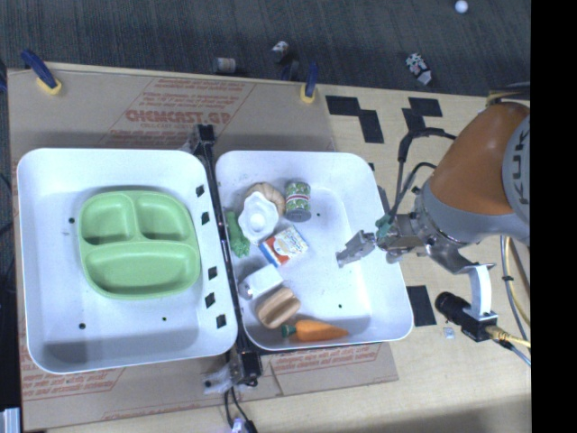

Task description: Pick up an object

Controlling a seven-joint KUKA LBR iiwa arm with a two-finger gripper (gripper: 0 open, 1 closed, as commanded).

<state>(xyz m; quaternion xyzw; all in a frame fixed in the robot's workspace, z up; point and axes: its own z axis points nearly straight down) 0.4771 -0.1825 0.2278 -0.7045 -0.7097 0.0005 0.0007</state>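
Observation:
My gripper [354,250] hangs over the right side of the right bin [361,309], with nothing between its fingers that I can see. To its left lie several toy foods: a small green can [298,199], a white cup-like piece [257,216] against a tan round item [268,193], a red, white and blue carton [286,245], a green piece [237,240], a white block [262,283], a hot-dog bun [278,307] and an orange carrot [317,331]. The carton is the nearest, a short way left of the fingertips.
The left bin [54,332] holds a green divided plate [140,242]. A black divider with clips [216,242] runs between the bins. The arm's grey and orange body [473,188] crosses the right bin's right rim. Cardboard [162,106] lies under both bins.

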